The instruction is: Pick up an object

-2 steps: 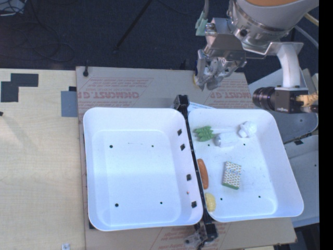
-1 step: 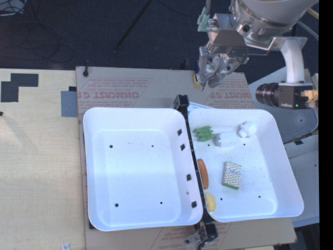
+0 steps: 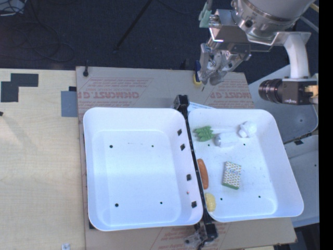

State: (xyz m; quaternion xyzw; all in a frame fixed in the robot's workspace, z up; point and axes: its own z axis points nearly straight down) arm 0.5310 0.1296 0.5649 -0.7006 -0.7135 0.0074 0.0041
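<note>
— End effector [image 3: 212, 77]?
— Metallic, hanging above the cardboard-covered worktop [image 3: 130, 90] behind the right bin [image 3: 281, 155]; whether it is spread, I cannot tell.
— Objects?
— Right bin: leafy green piece [image 3: 204, 133], orange sausage shape [image 3: 203, 173], speckled green block [image 3: 232, 175], perhaps a white ball [image 3: 245, 129].

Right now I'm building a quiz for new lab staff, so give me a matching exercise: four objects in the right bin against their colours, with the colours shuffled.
Objects:
1. leafy toy
2. sausage-shaped toy
3. rounded toy at the right bin's near edge
4. lumpy toy near the far right corner

Colours:
A. yellow
B. white
C. green
D. orange

Pairs: 1-C, 2-D, 3-A, 4-B
</note>
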